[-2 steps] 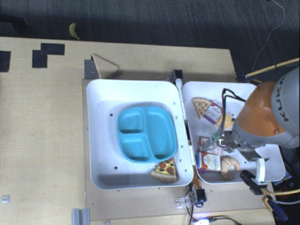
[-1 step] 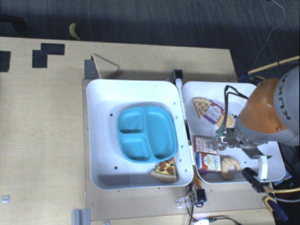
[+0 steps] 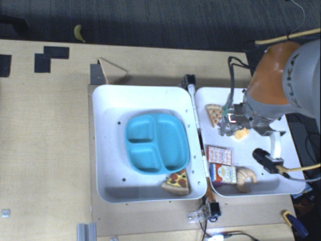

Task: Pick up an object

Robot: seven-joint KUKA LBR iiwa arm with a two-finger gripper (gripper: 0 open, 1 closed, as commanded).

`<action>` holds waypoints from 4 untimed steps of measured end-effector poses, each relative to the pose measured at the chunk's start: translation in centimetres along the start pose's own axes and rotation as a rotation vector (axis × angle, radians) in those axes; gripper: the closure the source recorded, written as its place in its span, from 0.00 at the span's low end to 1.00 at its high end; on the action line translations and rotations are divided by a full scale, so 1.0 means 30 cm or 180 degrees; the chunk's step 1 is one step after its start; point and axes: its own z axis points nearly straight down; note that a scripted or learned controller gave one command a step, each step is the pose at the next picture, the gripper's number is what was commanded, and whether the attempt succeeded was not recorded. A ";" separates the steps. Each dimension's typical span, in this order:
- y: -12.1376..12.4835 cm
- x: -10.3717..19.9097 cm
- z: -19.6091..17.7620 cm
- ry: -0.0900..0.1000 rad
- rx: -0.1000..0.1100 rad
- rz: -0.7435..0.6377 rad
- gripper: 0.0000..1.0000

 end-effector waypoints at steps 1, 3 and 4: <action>-0.002 -0.002 0.002 -0.0002 0.0006 0.0000 0.00; -0.080 -0.185 0.225 0.0000 -0.0010 0.0000 1.00; -0.080 -0.185 0.225 0.0000 -0.0010 0.0003 0.00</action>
